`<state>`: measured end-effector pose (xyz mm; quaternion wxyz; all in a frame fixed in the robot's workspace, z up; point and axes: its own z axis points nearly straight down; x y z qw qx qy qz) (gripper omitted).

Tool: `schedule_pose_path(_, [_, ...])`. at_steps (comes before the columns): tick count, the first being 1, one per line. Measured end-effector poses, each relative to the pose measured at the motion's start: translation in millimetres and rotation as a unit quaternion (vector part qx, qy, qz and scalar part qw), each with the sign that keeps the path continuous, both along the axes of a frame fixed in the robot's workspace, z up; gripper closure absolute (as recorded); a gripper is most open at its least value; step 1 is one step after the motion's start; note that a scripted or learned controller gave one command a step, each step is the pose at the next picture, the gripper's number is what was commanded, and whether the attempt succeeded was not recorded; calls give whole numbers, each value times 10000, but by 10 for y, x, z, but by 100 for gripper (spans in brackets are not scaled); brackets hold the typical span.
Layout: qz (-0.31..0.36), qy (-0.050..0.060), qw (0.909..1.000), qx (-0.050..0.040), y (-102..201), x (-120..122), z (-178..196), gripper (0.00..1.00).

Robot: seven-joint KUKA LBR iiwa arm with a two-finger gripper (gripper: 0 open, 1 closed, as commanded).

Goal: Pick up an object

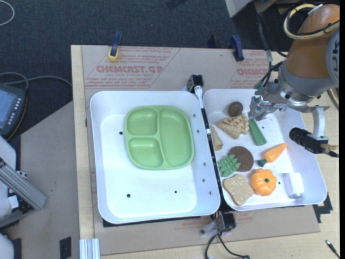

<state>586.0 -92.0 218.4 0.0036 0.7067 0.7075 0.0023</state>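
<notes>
One green stick-shaped piece (257, 132) lies just below your gripper (259, 110), long axis running down-right; whether the gripper is apart or together, you cannot tell.

red "CHEMCAST GP" print, repeated on brown bench sheet (135, 68)

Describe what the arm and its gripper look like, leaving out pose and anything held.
The arm is grey, with a broad rounded orange band above the wrist. A pale yellowish cable loops beside the band, and darker cables run along the arm's left side. The gripper is a small grey metal assembly on the wrist. No lettering can be made out on the arm.
</notes>
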Motion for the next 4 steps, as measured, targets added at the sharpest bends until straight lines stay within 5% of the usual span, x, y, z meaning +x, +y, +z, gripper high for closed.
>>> schedule_pose_path(1, [-1,22,10000,4,1,8,71,100])
schedule_pose_path(4, [18,14,10000,12,1363,522,159,100])
